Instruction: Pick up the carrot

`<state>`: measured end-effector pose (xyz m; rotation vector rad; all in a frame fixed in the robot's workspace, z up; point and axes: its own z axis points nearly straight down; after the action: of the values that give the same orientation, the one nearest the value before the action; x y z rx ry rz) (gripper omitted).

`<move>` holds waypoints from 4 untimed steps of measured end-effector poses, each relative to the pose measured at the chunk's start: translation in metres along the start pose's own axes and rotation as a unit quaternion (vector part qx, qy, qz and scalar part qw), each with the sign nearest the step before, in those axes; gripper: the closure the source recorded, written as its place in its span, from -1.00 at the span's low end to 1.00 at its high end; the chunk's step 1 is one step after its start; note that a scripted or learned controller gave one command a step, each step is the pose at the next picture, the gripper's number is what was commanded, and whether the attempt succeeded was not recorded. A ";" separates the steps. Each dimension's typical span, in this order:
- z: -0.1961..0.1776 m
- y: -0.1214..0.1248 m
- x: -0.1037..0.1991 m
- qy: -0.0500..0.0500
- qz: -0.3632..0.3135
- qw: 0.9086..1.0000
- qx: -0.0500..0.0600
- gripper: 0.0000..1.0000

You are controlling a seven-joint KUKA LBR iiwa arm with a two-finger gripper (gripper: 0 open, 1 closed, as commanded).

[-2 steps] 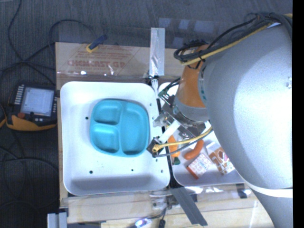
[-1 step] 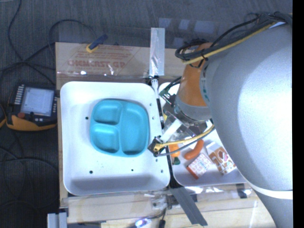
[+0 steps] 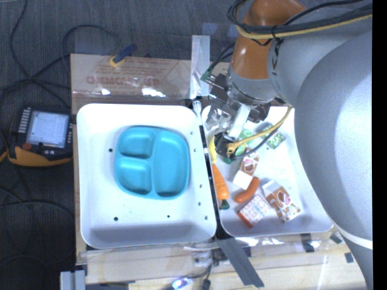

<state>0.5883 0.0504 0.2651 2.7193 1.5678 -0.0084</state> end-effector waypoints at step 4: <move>-0.005 -0.107 0.080 0.000 0.212 0.977 0.000 1.00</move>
<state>0.5354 0.1729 0.2694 2.9894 0.9545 -0.0076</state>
